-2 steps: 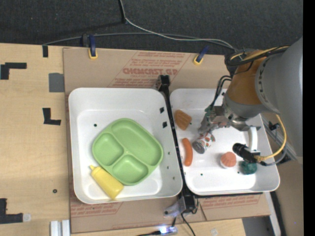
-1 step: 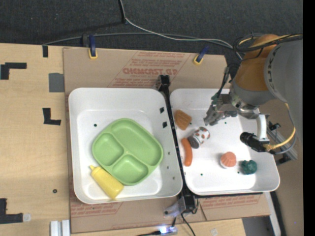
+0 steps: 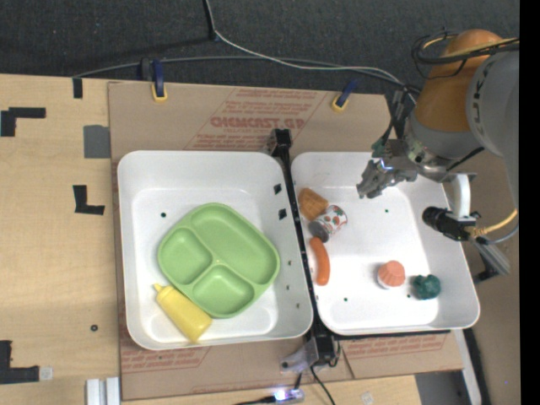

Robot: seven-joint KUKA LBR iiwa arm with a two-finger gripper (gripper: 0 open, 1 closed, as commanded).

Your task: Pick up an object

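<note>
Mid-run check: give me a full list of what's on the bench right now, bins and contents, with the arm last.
left bin: 1, white, left half of bench
right bin: 1, white, beside left bin
divided plate: 1, green, middle of left bin
mustard bottle: 1, yellow, left bin, at plate's front-left edge
bread-like piece: 1, orange-brown, right bin, near its left wall
small round item: 1, white with red, just below the bread-like piece
carrot-like piece: 1, orange, right bin, left side
round item: 1, orange-pink, right bin, front
lumpy item: 1, dark green, beside the round item
clamps: 2, yellow, back edge of cardboard
gripper: 1, grey, above right bin's back area, nothing seen in it
</note>
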